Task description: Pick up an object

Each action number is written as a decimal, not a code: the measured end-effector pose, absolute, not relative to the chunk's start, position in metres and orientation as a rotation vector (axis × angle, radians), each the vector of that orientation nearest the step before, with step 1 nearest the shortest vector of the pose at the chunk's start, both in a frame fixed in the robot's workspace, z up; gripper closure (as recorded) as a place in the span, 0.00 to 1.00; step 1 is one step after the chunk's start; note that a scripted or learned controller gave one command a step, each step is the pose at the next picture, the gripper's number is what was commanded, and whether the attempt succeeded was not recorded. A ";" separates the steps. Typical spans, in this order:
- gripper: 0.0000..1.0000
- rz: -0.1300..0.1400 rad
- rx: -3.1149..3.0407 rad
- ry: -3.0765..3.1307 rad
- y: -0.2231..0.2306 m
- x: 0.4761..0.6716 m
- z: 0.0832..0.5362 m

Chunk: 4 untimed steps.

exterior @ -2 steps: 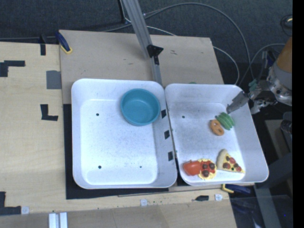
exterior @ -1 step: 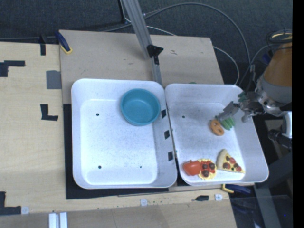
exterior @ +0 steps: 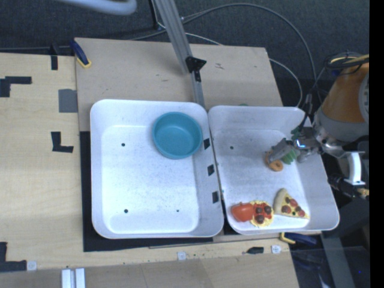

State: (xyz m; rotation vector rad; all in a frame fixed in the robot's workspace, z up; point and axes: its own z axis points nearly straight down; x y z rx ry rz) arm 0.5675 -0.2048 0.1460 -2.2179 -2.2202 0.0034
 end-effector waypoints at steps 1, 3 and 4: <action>0.00 0.004 -2.217 -2.219 -0.204 0.566 0.093; 1.00 -0.004 -2.223 -2.225 -0.197 0.574 0.163; 1.00 -0.002 -2.223 -2.224 -0.197 0.579 0.206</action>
